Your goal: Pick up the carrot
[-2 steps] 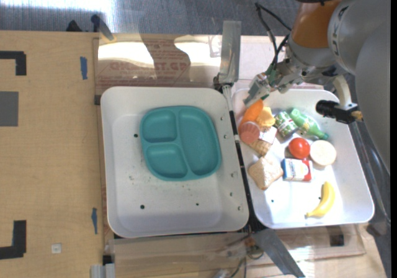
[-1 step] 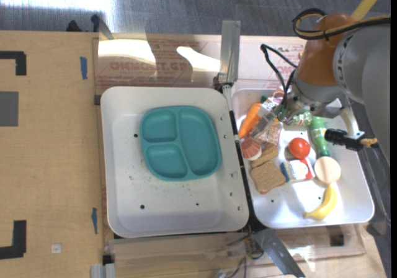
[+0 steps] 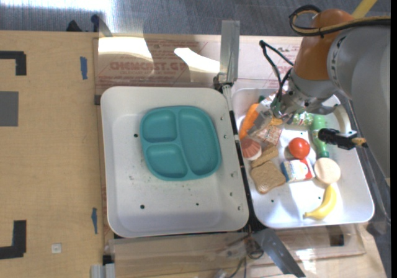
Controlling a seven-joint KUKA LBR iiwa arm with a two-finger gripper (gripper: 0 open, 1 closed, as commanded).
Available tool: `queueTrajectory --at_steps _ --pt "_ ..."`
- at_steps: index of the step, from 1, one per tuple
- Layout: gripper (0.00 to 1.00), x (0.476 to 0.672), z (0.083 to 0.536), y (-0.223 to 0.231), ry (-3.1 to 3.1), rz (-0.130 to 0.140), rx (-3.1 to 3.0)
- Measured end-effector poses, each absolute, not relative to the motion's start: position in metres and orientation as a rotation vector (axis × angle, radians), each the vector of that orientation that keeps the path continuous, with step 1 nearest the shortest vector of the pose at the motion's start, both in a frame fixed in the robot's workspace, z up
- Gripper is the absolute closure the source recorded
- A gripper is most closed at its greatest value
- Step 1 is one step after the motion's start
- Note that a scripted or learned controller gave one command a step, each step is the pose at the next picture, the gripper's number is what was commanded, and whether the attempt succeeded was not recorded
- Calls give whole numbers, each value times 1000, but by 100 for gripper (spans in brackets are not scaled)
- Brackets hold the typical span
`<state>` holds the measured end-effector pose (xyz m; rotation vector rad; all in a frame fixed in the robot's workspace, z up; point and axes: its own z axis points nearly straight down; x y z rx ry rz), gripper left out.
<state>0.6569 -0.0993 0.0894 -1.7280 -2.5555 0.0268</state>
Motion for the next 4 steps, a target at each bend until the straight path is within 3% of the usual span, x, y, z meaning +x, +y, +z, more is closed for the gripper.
queueTrajectory --at_steps 1,2,3,4 --pt "0 657 88 -101 -2604 28 -1664" --pt "100 655 99 -101 -2596 36 -1657" --pt "100 615 190 -12 -2289 -13 -2156" --pt "100 563 185 -53 -2714 1 -1582"
